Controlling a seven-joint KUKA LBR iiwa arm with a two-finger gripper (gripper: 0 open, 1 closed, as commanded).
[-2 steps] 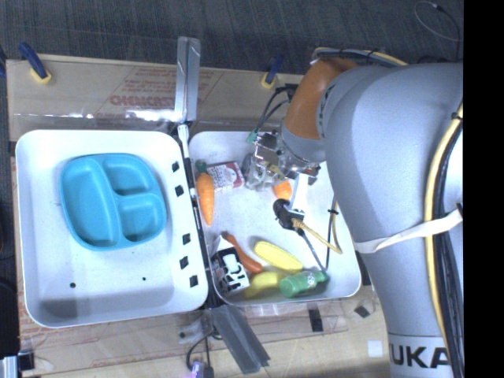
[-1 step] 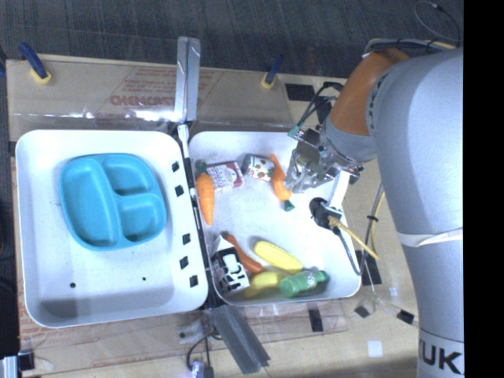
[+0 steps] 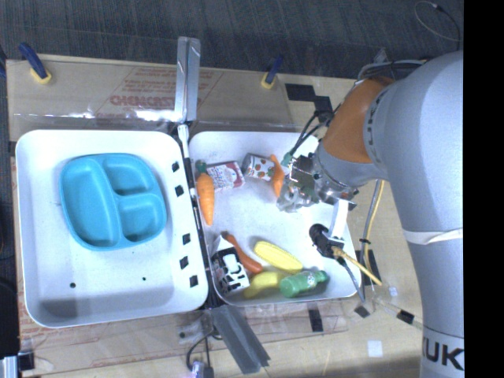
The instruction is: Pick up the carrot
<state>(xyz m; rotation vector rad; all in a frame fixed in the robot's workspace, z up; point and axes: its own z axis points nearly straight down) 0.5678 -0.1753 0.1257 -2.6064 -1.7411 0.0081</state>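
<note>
So my arm came in from the right and the tool sat low over the right bin, roughly mid-bin toward its upper part. Honestly couldn't tell whether it was spread or pressed together, the wrist blocked the view from above. Nothing visibly pinched in it.

The carrot I was after lay along the left wall of that same bin, right by the divider, pointy end facing down toward the near side. It was well apart from the tool. A red-and-white packet sat just above it, touching or nearly so, and a small carton was next to that. Another orange thing, looked like a second carrot, stood just left of the tool, pretty much beside it.

Down at the near end of the bin was a pile: a yellow banana-like piece, a green item, a thinner orange-red stick and a black-and-white box.

Left bin had the blue divided tray sitting in it. Both bins sat on the table.
</note>
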